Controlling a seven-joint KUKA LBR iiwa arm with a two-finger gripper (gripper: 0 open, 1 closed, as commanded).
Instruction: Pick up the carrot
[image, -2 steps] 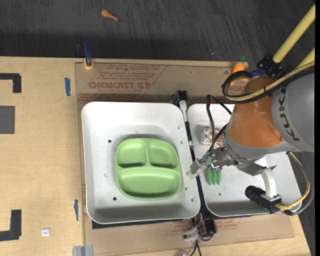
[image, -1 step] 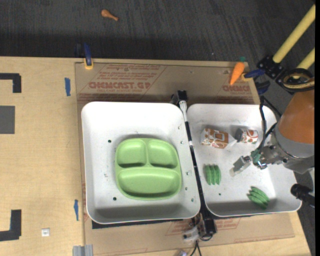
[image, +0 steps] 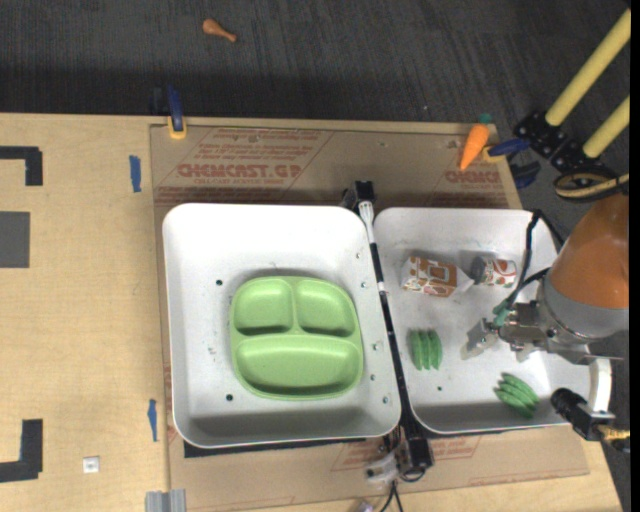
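**One carrot, outside the bins, far from the end effector**

One carrot (image: 474, 146) lies on the desk (image: 80, 300) beyond the far rim of the right bin (image: 455, 226), near its far right corner (a second orange scrap (image: 218, 31) sits on the dark floor at far left, too small to name). Its long axis runs steeply, green top away and orange tip pointing near and slightly left. The end effector (image: 480, 338) hangs low inside the right bin, so the carrot lies well apart from it, almost straight toward the far side, with the bin rim between them. My judgement: the arm must lift clear of the rim and reach farther back before any grasp.

Whether the fingers are parted or closed I cannot tell; they blur into the wrist hardware, and nothing shows between them. The arm's orange band (image: 600, 262) is cut off at the right. Two green items (image: 427, 350) (image: 518, 393) and patterned objects (image: 432, 275) are hard to identify.
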